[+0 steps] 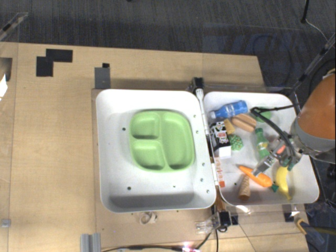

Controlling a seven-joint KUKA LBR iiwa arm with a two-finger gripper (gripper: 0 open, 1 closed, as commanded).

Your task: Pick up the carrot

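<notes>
On a light wooden bench (47,156), set against dark grey carpet that fills the top of the camera view, two shallow white bins sit side by side with a narrow metal rail between them. The left bin (113,182) holds a light green divided plate (160,139) with three compartments, lying near its middle. The right bin (310,190) is crowded: a blue bottle (229,109) lies near its upper left, a hot-dog-like toy bun (243,122) just below and right of it, a small black-and-white box (220,136) against the left wall, a green spotted piece (237,143) beside that, and a green bottle (261,142) near the centre. The carrot (255,176) lies in the lower middle of this bin, orange, slanting down to the right, with a tan cork-like cylinder (244,187) just beside it at lower left and a yellow banana (283,181) near it on the right. The arm reaches in from the right, its orange band (319,114) large at the frame edge, black cables looping over the bin. The gripper (268,164) hangs low over the bin, its tip right at the carrot's upper right end; how far its jaws are parted cannot be told, and whether it touches the carrot is unclear. Black square markers (52,61) are stuck on the bench at upper left, and a metal bracket (102,76) stands at the left bin's upper corner. Loose wiring trails along the bench's lower edge.
</notes>
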